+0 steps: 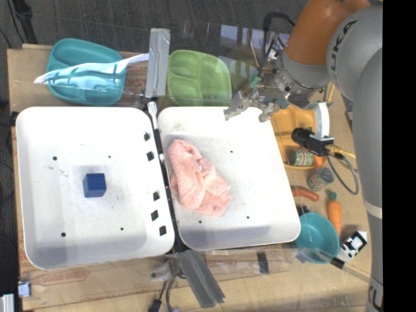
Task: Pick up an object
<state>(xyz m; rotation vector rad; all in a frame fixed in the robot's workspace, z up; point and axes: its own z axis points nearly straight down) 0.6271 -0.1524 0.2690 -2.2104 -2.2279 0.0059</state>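
Two candidates lie below and left of the jaws [250,106] — we see a blue cube [95,184] far off in the left bin [39,125], and a pink cloth [197,177] nearer, in the right bin [276,194]. Its long axis runs from upper left toward lower right. The jaws look spread and empty. Our worry: the limp cloth slipping from a shallow pinch.

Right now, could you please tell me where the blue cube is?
The blue cube sits in the left bin, left of its centre, well apart from the pink cloth lying in the right bin.
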